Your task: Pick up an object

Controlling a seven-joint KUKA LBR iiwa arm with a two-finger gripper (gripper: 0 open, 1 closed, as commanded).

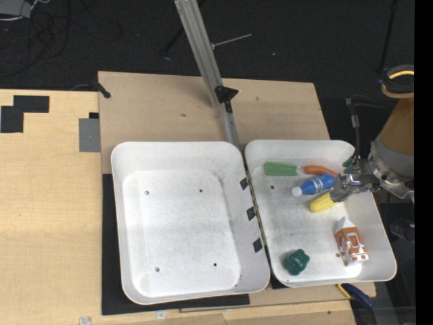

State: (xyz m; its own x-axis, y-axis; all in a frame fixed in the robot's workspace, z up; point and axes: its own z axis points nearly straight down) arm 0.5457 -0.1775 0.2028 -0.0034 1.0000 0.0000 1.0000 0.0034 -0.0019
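Note:
The right bin holds several small objects. A green stick lies near its back edge, with an orange piece to its right. A blue bottle with a white cap lies just below them, and a yellow object sits below the bottle. An orange and white box rests at the right, and a dark green lump lies near the front. My gripper is low over the bin's right side, right beside the blue bottle and the yellow object.
The left bin stands next to the right one, joined by black clips. A slanted metal rail rises behind the bins. The arm's orange band is at the right edge.

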